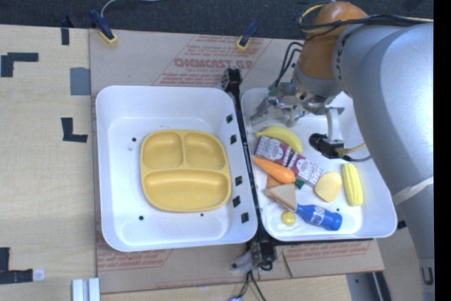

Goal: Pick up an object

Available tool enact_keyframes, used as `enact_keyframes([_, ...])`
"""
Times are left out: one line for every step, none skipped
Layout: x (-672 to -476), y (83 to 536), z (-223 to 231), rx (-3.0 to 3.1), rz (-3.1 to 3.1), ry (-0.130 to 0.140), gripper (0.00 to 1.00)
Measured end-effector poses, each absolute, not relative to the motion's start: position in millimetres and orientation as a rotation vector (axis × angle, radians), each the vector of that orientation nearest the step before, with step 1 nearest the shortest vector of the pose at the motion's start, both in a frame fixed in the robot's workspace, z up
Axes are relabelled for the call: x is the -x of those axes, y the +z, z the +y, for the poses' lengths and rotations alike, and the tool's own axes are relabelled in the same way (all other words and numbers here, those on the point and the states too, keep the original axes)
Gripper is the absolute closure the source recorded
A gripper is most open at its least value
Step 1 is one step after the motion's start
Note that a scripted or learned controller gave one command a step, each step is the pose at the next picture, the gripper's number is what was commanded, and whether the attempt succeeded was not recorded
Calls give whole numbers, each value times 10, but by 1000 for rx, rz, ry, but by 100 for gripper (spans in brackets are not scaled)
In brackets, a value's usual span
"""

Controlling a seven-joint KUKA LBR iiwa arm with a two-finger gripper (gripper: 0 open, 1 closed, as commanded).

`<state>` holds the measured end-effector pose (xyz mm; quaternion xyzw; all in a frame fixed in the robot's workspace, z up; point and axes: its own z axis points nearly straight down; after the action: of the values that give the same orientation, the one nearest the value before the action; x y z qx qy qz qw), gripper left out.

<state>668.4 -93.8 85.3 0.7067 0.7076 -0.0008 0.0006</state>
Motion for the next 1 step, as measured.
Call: enact_keyframes([-6688,956,-937,-2218,2222,-1,100])
